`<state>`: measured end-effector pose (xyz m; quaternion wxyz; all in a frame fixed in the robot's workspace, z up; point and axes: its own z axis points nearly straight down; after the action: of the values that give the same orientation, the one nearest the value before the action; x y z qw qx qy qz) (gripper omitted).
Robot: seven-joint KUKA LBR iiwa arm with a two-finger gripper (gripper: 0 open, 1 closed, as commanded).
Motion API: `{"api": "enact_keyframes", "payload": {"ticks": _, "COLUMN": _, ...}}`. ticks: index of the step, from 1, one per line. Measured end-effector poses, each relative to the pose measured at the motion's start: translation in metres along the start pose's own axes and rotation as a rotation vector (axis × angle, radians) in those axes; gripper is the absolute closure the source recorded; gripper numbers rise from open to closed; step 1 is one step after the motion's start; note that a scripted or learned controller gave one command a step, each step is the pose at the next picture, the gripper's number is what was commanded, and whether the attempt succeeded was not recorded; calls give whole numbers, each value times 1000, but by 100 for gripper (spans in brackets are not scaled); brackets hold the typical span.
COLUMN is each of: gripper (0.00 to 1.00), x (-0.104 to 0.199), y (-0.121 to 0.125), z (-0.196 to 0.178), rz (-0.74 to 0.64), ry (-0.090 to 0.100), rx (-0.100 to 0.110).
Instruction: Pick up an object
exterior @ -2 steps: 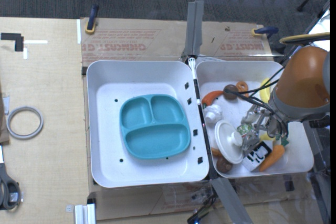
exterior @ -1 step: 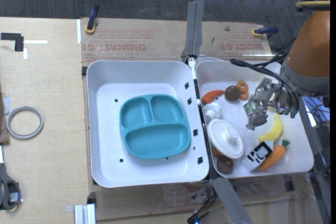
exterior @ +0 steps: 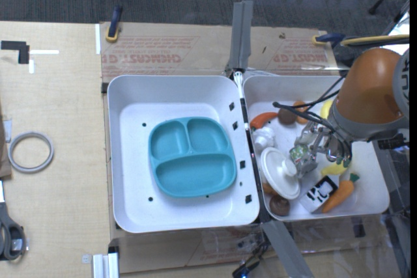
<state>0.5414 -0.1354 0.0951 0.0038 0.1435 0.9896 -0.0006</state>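
Below, two shallow white plastic bins with rounded corners are sitting side by side on the pale wooden bench (exterior: 52, 88), over a sheet of brown printed cardboard (exterior: 169, 52). The left bin (exterior: 124, 159) is holding a smooth teal plastic plate (exterior: 192, 156) with three compartments, two small ones at the far side and one long one at the near side; it is lying flat near the middle of the bin floor. The right bin (exterior: 374, 202) is carrying a small crowd of objects close together: a round white plastic lid or dish (exterior: 279, 172) tilted on its edge, an orange toy carrot with a green tip (exterior: 340, 194), a black and white flat card (exterior: 320, 193) just beside the carrot, a yellow rounded piece (exterior: 333, 169), a reddish-orange curved piece (exterior: 264, 119), a small white lumpy object (exterior: 264, 137) and two dark brown rounded things (exterior: 287, 116), one at the far side and one at the near rim. The grey arm with the glossy orange band (exterior: 368, 96) is reaching in from the right, and its metallic two-finger gripper (exterior: 305, 156) is hanging low over the right bin, touching or almost touching the white dish; I cannot tell whether it is gripping anything, because shiny parts and cables are confusing the view. On the bench at the left, a grey ring of tape (exterior: 30, 152) is lying flat.
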Motion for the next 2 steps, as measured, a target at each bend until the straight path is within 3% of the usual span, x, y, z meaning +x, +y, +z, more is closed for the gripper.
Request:
{"api": "enact_keyframes", "payload": {"ticks": 1, "gripper": 0, "x": 0, "y": 0, "z": 0, "rz": 0, "ry": 0, "rx": 0}}
{"api": "enact_keyframes", "payload": {"ticks": 2, "gripper": 0, "x": -60, "y": 9, "z": 3, "rz": 52, "ry": 4, "rx": 0}}
